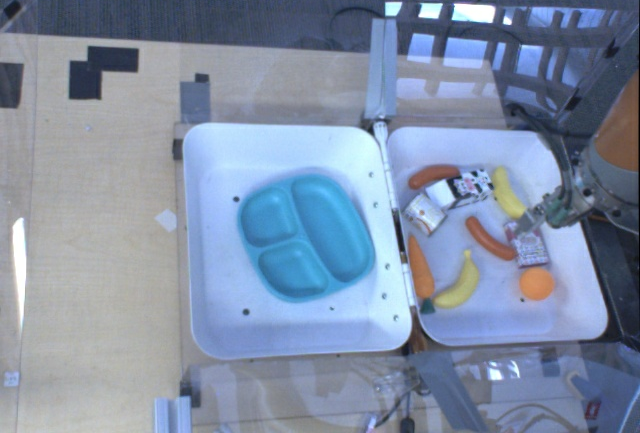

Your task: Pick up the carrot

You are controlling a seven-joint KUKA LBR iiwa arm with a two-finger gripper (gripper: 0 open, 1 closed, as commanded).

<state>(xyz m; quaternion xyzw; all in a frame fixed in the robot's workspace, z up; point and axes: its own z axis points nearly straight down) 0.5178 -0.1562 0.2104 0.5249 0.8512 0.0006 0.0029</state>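
The gripper [548, 213] hovered over the right bin [580, 321], its opening impossible to judge (too blurred), well apart from the carrot [420, 267] by the divider.

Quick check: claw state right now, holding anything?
Claw: cannot be told; it sits low in the right bin, beside a small packet. The carrot lies apart, untouched.

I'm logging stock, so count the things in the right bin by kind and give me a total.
Carrot: 1
Bananas: 2
Sausages: 2
Orange: 1
Small packets or cartons: 3
Total: 9
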